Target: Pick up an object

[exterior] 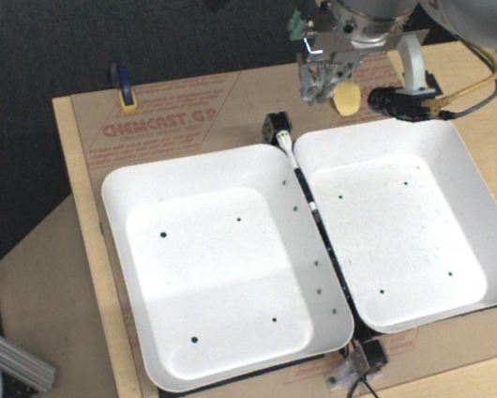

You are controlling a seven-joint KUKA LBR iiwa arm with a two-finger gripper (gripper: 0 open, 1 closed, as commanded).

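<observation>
My gripper (332,91) hangs raised above the bench's far side, just behind the back edge of the right bin (477,200). A small pale yellow object (347,99) sits at its fingertips, partly covered by the right finger, and the gripper looks shut on it. The object is clear of both bins and shows against the brown board behind them. The grey arm with its orange band comes down from the top right.
The left bin (136,261) and the right bin lie side by side on a brown board (177,115), joined by a black strip. A black fitting with a yellow cable (403,104) lies right of the gripper. A blue and yellow clamp (123,84) stands at the board's back left.
</observation>
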